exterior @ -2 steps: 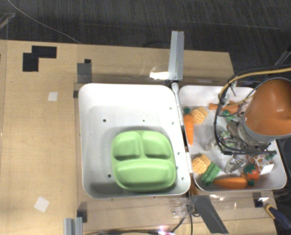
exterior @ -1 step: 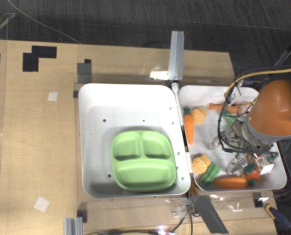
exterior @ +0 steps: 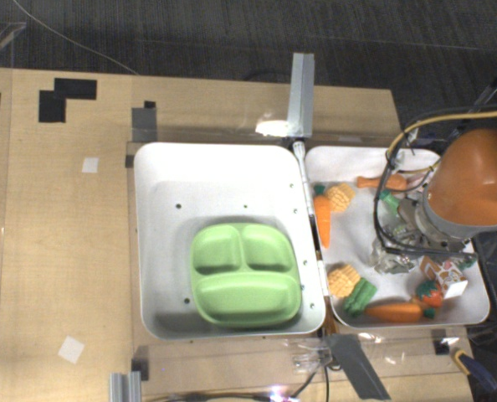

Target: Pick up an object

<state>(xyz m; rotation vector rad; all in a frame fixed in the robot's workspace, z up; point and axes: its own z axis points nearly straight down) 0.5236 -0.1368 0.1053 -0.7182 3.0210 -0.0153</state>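
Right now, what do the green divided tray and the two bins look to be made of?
The green tray looks like moulded plastic, matte to satin: uniform colour, rounded compartment edges, soft highlights. The left bin and right bin look like thin white plastic or coated metal, smooth with gentle sheen and rounded corners; which one cannot be told from the view.

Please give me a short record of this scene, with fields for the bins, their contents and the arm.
left bin: holds a green divided plate
right bin: toy food, including two corn cobs, carrots
arm: over the right bin
gripper: low in the right bin, fingers unclear
held object: none visible
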